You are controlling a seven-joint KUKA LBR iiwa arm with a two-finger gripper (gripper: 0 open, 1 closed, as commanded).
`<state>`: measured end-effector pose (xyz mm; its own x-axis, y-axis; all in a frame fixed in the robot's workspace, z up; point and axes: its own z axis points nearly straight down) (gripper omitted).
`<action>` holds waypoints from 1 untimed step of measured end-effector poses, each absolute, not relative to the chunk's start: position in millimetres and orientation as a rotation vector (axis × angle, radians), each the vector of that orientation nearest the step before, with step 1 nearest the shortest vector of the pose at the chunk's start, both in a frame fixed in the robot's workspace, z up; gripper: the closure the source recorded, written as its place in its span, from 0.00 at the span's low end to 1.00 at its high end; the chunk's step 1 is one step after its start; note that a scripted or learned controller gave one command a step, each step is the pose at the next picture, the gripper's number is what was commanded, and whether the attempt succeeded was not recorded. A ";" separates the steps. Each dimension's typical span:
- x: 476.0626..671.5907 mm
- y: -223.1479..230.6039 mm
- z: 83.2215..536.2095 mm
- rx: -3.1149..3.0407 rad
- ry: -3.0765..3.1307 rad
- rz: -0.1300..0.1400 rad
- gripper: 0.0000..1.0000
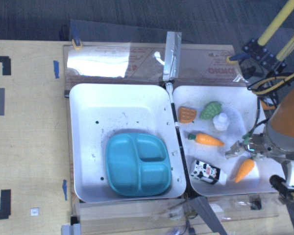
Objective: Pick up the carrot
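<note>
Carrot [206,140] lies flat on the floor of the right bin [186,96], just to the view's left of the gripper [239,149]. It is close to the gripper but not touching it. Its green tuft is the end farthest from the gripper, and its orange tip points back toward it. A narrow strip of white bin floor shows between that tip and the metal end of the gripper, so the carrot rests loose with nothing holding it.

The gripper sits low over the same bin. Its end is small, shiny and tangled with dark cables, and I cannot tell whether it is spread or closed. Nothing can be seen caught in it.

Just below the gripper in the view lies an orange cone-shaped piece [245,170]. It looks much like a second carrot without a tuft, and its upper end comes close under the gripper. Contact between the two is too fine to judge.

Farther from the gripper, below and to the view's left, is a small black-and-white spotted carton [207,172]. Above and to the left sit a white lump [221,121], a green leafy piece [211,110] and an orange ridged piece [187,114]. The white lump is blurred and its kind is unclear.

Well to the view's left of the gripper, a blue divided plate [137,164] rests in the left bin [88,106]. The arm [285,126] behind the gripper is cut off at the picture's right side.
</note>
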<state>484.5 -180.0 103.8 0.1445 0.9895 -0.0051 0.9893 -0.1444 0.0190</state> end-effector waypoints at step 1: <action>486.0 -185.9 93.3 2.331 2.079 0.017 0.00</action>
<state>486.0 -185.9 93.3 0.1142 0.9934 -0.0037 0.9932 -0.1141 0.0209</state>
